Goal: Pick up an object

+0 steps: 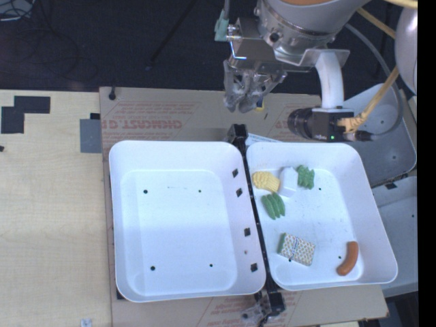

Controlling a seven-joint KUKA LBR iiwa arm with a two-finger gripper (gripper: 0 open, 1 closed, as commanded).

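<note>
The right bin [371,203] holds several small things: a yellow corn cob [266,180], a white block [289,180] with a green leafy piece [306,176] beside it, a green pea pod [274,205], a patterned pale sponge-like pad [296,248] and an orange sausage [347,258]. My gripper [246,97] hangs high above the bench, behind the bins' far rim near the divide between them. Nothing shows between its fingers.
The left bin [122,216] is white with small dark dots on its floor. A black clip strip [246,216] runs between the two bins. Brown cardboard [170,118] lies under both, and a pale wooden bench [48,216] extends to the left.
</note>
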